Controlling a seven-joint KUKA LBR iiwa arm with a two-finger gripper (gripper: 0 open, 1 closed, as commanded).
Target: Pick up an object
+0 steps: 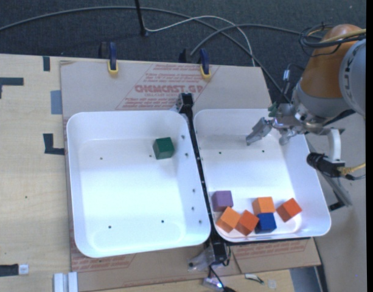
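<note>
gripper (270,132) over right bin (308,181), blocks (254,215) well below

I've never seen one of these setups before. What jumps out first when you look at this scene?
The big grey arm with its orange band reaches in from the right, its gripper over the far part of the right bin. A huddle of coloured blocks lies at that bin's near edge: orange ones, a blue one and a purple one. In the left bin, a lone green block sits apart.

Pincer (270,133) spread wide over right bin (308,181); green block (163,147) in left bin (89,181).
</note>
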